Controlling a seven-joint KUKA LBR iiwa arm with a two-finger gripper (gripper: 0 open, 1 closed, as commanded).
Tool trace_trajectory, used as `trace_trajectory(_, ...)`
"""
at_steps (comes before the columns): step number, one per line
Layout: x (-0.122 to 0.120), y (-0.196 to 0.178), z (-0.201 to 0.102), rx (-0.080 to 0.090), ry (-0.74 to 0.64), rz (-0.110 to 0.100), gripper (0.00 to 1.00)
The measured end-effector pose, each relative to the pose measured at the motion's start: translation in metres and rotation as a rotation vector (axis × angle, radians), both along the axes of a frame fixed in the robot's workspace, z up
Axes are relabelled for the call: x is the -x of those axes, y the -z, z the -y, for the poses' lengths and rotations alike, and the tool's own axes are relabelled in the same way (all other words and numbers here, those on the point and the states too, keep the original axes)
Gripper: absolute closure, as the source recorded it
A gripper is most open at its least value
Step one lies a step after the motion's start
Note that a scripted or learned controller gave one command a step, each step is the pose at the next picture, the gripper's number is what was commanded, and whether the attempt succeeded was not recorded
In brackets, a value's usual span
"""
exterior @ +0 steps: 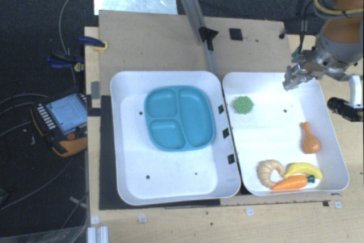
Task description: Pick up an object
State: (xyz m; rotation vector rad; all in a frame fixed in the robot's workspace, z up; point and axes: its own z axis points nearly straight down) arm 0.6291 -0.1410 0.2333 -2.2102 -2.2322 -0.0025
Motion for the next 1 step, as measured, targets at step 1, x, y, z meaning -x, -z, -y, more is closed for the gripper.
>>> trace_trajectory(1, 0.0148, -0.0080, -0.0527, 0.000, 0.000, 0.001, 1.00)
